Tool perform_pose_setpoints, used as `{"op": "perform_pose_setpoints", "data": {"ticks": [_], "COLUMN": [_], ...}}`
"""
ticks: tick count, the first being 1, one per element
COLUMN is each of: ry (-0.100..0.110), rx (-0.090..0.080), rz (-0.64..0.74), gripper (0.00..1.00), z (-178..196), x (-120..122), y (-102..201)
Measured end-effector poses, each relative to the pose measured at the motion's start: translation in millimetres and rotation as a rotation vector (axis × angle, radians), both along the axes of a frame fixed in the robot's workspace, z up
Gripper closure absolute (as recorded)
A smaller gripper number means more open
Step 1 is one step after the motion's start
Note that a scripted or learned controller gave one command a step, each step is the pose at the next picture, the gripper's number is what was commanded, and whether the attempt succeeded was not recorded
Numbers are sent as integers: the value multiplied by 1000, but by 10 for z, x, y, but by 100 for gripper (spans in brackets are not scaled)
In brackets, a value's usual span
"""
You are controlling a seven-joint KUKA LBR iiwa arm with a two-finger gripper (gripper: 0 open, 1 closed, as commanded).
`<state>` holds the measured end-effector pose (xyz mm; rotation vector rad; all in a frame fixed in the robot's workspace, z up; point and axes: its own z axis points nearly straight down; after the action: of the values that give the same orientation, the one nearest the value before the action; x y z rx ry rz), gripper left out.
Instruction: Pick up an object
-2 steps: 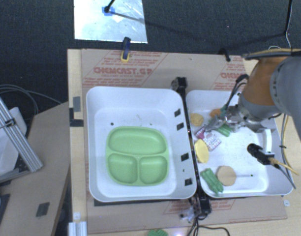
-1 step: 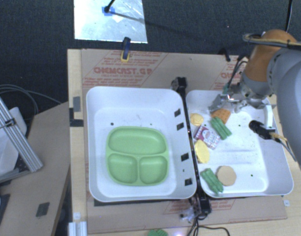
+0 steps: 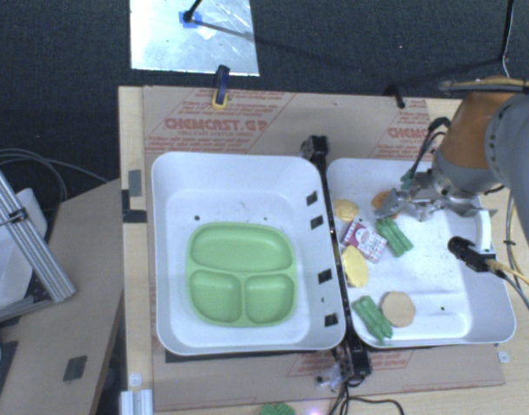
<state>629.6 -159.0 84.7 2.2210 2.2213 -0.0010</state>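
Note:
The right bin holds several small play-food pieces. A yellow piece lies near its left wall, with a red-and-white packet and a second yellow piece below it. A green piece lies in the middle, another green piece sits at the front, and a tan round piece is beside it. My gripper hangs low over the bin's upper middle, next to an orange piece and just above the middle green piece. Its fingertips are too small to make out.
The left bin holds a green three-compartment tray. A black clip row runs along the divide between the bins. The grey arm with its orange band comes in from the upper right over the right bin's rim.

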Motion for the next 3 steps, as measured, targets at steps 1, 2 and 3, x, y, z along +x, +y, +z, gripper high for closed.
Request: {"op": "perform_pose_setpoints", "data": {"ticks": [1, 2, 3], "ry": [-7, -1, 7], "rx": [-1, 0, 3], "rz": [6, 1, -1], "gripper": [0, 0, 0], "z": [12, 1, -10], "x": [415, 215, -733], "y": [55, 109, 283]}}
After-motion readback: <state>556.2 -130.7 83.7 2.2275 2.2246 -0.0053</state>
